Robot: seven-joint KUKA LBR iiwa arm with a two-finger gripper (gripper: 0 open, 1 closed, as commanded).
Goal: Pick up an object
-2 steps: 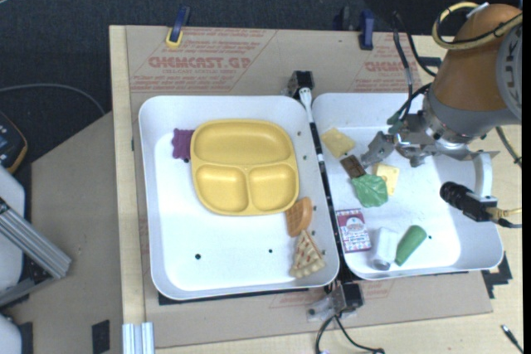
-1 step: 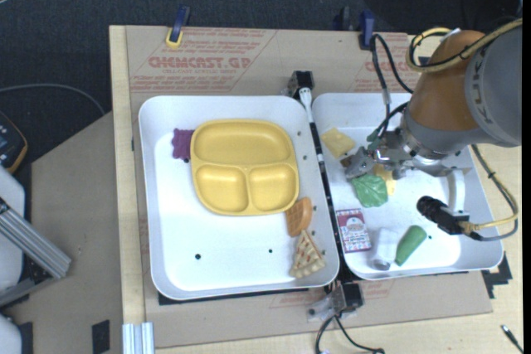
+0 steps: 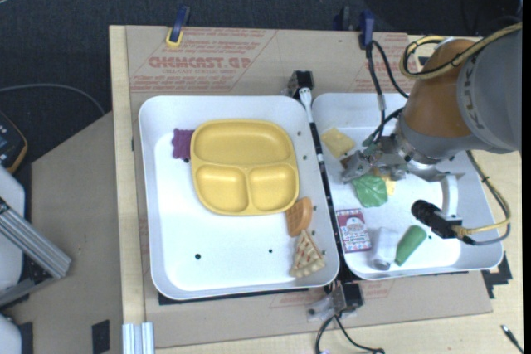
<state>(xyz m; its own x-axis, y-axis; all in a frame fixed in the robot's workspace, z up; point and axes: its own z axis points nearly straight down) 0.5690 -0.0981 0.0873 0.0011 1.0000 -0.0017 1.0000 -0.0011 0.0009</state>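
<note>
My gripper (image 3: 365, 167) reaches down into the right bin (image 3: 473, 257) from the grey arm with the orange band. It hangs just above a crumpled green object (image 3: 372, 192) and seems to touch its top edge. A pale yellow wedge (image 3: 337, 142) lies just up and left of the gripper. Nearer the front of this bin lie a small red and white packet (image 3: 354, 230), a whitish tube (image 3: 383, 247) and a green pod-shaped piece (image 3: 410, 244). The arm hides the bin's right middle.
The left bin (image 3: 166, 203) holds a yellow divided plate (image 3: 246, 164), a purple item (image 3: 182, 143) at the plate's left, and a brown bread roll (image 3: 299, 216) and a waffle wedge (image 3: 308, 254) by the dividing wall. Cables and a black fitting (image 3: 431, 217) hang off the arm.
</note>
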